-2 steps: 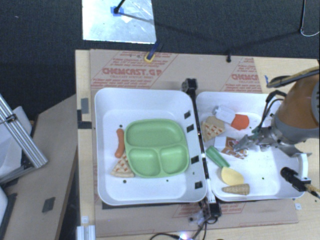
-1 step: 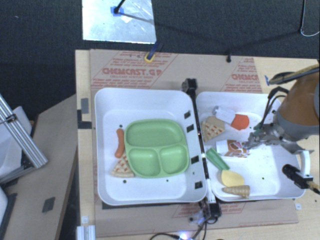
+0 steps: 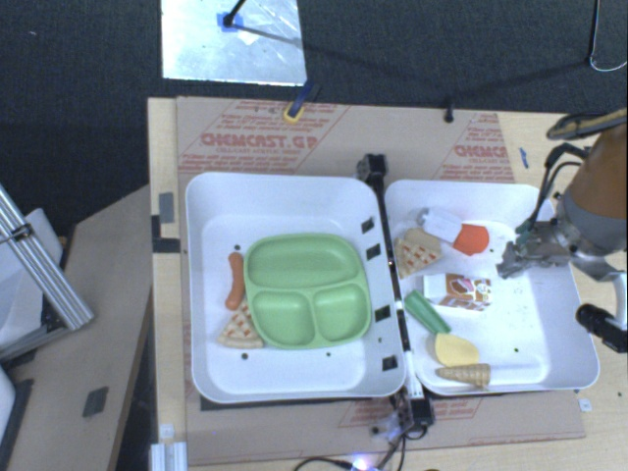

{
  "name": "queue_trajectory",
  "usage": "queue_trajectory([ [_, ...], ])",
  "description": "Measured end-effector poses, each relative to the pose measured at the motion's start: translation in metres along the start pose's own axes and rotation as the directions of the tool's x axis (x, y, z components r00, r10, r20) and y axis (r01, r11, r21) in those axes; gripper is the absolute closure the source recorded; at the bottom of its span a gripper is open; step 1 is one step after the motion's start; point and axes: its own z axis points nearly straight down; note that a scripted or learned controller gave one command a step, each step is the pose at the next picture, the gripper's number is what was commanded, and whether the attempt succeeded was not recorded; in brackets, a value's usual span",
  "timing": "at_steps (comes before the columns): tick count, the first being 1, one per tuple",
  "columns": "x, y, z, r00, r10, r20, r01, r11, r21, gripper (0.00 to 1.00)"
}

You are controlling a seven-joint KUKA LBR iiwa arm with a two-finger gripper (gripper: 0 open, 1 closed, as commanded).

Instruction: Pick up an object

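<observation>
My gripper [image 3: 514, 260] hangs over the right side of the right bin [image 3: 559, 356], a little right of the small printed box [image 3: 465, 289]. Nothing shows between its fingers. In that bin lie an orange-red piece [image 3: 473, 238], a white piece [image 3: 444, 226], a waffle [image 3: 416, 251], a green pickle-like stick [image 3: 426, 312], a yellow chip [image 3: 455, 349] and an ice-cream cone [image 3: 465, 373]. The left bin [image 3: 211, 263] holds a green divided plate [image 3: 306, 290], a hot-dog sausage [image 3: 235, 280] and a waffle wedge [image 3: 239, 330].
The bins' shared wall with black clips [image 3: 388, 283] runs between the two bins. A metal sheet [image 3: 234, 27] lies at the back. Bare floor shows in the right bin's lower right corner, under the arm.
</observation>
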Motion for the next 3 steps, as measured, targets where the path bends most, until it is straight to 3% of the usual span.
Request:
queue_trajectory([
  [1, 0.000, 0.002, -0.046, 1.000, 0.000, 0.000, 0.000, 1.000, 0.001, 1.00],
  [3, 0.117, -0.003, -0.055, 1.000, -0.006, -0.005, 0.006, 1.000, 0.006, 1.00],
])
